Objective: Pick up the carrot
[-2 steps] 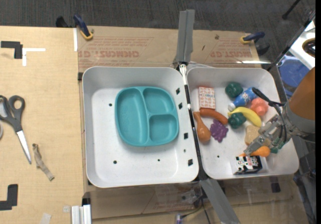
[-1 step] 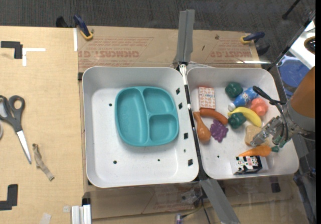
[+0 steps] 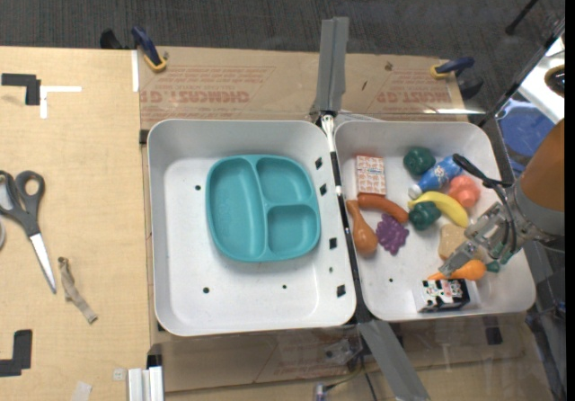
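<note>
Nearest the camera, at the near edge of the right bin (image 3: 395,311), lies a small black-and-white packet (image 3: 445,295). Going left to right: scissors (image 3: 27,215) rest on the bench at far left, then the left bin (image 3: 171,237) holds a teal divided plate (image 3: 264,208). In the right bin sit a pink-and-white box (image 3: 369,174), a sausage (image 3: 382,207), a brown drumstick (image 3: 361,229), purple grapes (image 3: 392,234), a banana (image 3: 439,207), a dark green vegetable (image 3: 419,159) and a blue bottle (image 3: 437,174). The carrot (image 3: 462,272) lies near the bin's right near corner, just beyond the packet. The gripper (image 3: 471,253) is directly over it, touching or nearly so; I cannot tell whether it is clenched or released.
</note>
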Tool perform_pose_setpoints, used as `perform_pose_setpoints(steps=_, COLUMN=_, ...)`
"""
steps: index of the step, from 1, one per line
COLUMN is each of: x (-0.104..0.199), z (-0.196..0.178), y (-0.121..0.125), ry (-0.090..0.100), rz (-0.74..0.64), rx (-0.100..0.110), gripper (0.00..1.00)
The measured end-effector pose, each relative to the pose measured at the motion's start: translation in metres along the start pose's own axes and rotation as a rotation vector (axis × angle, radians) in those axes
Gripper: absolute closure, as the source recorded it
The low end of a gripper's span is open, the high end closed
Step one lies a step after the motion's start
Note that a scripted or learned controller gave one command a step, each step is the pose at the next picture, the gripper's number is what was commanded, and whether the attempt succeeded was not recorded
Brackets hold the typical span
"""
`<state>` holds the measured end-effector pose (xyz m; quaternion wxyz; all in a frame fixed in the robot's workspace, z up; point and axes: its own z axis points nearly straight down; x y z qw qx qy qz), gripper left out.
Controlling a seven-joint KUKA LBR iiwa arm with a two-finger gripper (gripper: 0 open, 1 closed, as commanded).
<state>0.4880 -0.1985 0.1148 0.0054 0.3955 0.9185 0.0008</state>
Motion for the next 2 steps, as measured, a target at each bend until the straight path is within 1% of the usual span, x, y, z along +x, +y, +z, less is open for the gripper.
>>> perform_pose_setpoints(steps=1, x=-0.0012, z=-0.0093, y=0.0011, ry=-0.003, rz=-0.001, rx=-0.002, gripper=1.00)
perform_pose_setpoints(steps=2, x=-0.0011, z=-0.0093, y=0.0011, ry=-0.002, rz=-0.001, rx=-0.002, gripper=0.00)
